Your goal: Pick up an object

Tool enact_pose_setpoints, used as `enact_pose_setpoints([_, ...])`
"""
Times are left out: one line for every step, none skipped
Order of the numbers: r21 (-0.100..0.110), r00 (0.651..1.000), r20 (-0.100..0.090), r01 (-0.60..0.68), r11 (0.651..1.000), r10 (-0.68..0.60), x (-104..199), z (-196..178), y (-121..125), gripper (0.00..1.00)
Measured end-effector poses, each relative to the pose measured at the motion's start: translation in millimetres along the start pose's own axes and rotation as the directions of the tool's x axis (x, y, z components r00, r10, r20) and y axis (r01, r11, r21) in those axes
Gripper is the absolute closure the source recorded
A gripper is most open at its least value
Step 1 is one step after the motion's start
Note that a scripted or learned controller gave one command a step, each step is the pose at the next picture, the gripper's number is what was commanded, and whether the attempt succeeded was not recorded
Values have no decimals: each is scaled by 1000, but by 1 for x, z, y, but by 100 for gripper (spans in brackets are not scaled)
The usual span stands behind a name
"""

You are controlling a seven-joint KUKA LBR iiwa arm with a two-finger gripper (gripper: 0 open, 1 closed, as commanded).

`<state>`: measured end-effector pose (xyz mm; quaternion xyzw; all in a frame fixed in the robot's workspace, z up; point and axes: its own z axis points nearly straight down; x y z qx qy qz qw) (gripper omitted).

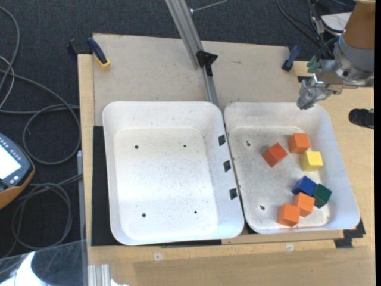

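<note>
With nothing lifted yet, the gripper (305,102) hangs over the right bin's (341,159) far rim, its opening impossible to judge, while seven blocks, the yellow block (312,159) among them, await picking.

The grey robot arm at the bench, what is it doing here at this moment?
The grey arm with the orange band reaches in from the right, and its pincer hangs over the far rim of the right shallow white bin. It holds nothing. Seven small cubes lie in that bin: the red-orange cube, three orange ones, a yellow cube, a blue cube and a dark green cube. No cube is picked up yet.
</note>
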<state>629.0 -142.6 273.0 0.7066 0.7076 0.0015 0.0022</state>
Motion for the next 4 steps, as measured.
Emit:
enact_pose_setpoints([2,1000,-2,4,1000,-4,51,6,16,100])
enact_pose_setpoints([8,1000,-4,4,1000,-4,102,21,19,100])
enact_pose_setpoints([3,1000,-4,6,1000,-6,156,15,28,100])
enact_pose_setpoints([2,1000,-3,5,1000,-5,209,10,31,100])
